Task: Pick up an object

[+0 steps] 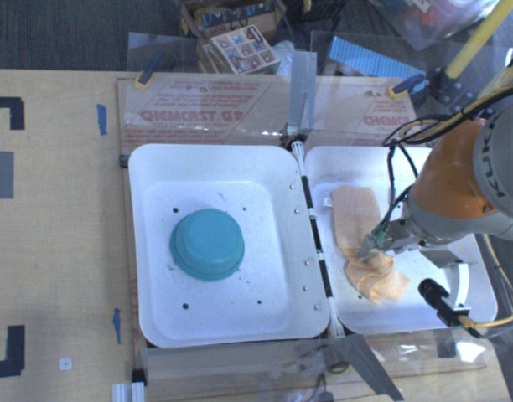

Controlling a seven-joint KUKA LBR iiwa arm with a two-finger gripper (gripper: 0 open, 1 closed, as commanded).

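Since the tool (377, 244) sits low on the tan cloth (361, 233) in the right bin (424, 318), the pickup looks underway but nothing is lifted; whether it is apart or together I cannot tell. Well off to its left lies a teal bowl (208, 243). Beyond it, a panel (208, 109) reads "CHEMCAST".

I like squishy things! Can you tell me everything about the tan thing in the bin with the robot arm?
The tan cloth looks soft and floppy, pale beige at its flat upper part and more orange where it bunches into folds below. It lies crumpled on the floor of the right bin, near the wall between the bins. The gripper is down on its bunched middle.
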